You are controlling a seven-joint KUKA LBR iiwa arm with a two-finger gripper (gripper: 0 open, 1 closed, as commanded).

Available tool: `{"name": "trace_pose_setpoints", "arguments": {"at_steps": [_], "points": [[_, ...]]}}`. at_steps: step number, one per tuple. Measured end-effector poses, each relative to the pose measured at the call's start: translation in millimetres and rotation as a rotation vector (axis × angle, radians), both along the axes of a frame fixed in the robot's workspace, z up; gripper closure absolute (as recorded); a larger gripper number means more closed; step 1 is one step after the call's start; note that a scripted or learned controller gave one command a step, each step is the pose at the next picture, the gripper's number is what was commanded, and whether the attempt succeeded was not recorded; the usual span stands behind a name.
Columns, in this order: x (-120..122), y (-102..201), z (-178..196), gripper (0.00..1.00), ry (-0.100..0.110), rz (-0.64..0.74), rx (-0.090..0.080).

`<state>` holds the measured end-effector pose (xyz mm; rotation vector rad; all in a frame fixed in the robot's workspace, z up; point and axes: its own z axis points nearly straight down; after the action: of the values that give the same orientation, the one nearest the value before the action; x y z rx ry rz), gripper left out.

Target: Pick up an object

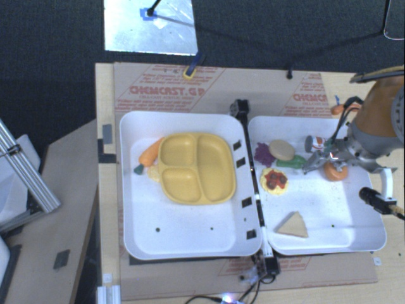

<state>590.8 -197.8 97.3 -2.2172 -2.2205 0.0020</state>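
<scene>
I am low over the right bin, reaching in from its far right side. My gripper sits right at the orange piece, seemingly touching it, but from this angle I cannot tell how wide it stands or whether anything is between its parts. So I judge this to be the grasp step, not yet a lift: the orange piece lies on the bin floor.

Just beside me to the left are the green piece, the tan bun and the purple piece, clustered together. The little pizza and the wedge of bread lie apart, nearer the front. The yellow tray and carrot are in the left bin.

Next I would need to close squarely on the orange piece, then rise straight up without nudging the green piece.
</scene>
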Motion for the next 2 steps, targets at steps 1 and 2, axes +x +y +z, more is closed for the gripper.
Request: {"name": "trace_pose_setpoints", "arguments": {"at_steps": [1,2], "points": [[3,2,-9,0.00,-0.008,0.002,0.001],[5,-1,3,1.00,-0.019,0.002,-0.009]]}}
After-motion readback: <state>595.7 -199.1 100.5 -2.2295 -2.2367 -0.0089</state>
